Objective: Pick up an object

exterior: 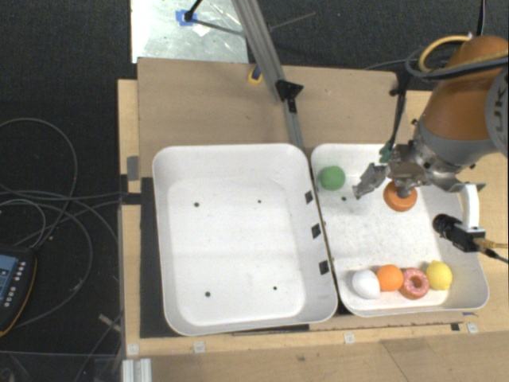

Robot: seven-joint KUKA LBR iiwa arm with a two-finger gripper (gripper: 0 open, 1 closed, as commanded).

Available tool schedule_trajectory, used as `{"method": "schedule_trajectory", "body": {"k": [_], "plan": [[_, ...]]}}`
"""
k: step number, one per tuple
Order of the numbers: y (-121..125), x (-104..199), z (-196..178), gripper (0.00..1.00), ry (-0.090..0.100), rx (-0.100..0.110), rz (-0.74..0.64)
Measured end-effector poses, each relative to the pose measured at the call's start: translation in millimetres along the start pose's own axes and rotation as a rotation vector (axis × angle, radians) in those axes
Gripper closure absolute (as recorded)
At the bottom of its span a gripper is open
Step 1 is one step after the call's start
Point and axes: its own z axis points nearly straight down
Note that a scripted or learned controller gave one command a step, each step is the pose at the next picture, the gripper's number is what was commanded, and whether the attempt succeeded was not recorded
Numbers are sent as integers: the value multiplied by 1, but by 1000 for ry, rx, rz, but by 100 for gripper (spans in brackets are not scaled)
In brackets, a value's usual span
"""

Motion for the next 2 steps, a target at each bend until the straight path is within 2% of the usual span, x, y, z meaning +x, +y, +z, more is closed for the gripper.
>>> {"method": "schedule_trajectory", "body": {"k": [2], "plan": [[-4,-9,112,0,0,2,1]]}}
